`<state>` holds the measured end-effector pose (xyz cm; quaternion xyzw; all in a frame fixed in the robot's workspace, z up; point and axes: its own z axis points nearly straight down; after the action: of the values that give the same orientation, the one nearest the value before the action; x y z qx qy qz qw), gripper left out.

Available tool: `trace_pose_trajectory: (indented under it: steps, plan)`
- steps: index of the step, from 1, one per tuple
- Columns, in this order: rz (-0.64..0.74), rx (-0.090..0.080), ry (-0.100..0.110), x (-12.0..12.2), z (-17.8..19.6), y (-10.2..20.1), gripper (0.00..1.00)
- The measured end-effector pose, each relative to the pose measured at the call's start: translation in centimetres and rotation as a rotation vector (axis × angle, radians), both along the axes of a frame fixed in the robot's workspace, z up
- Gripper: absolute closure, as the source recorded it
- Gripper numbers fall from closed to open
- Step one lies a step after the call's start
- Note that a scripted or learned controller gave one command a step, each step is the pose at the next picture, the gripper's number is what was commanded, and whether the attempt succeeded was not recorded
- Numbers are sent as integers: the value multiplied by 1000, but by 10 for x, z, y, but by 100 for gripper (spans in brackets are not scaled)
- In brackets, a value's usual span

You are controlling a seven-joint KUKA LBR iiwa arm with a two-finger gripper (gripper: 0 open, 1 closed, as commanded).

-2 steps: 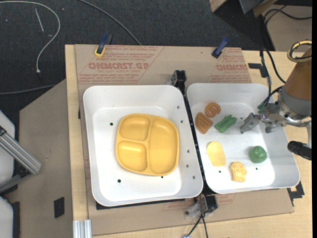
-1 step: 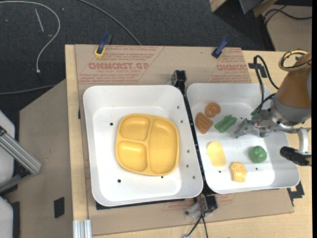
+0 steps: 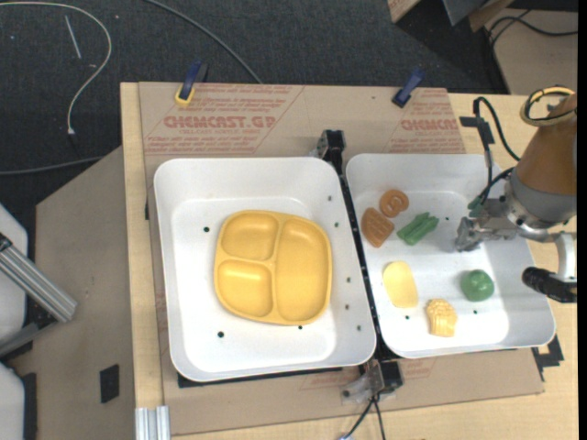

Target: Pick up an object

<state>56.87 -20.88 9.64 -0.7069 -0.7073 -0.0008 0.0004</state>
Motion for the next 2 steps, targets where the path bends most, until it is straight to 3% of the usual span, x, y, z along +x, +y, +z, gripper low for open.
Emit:
trace_pose_trajectory:
  steps: [2]
  plan:
    - [1, -3, -4, 2, 106, 11, 100]
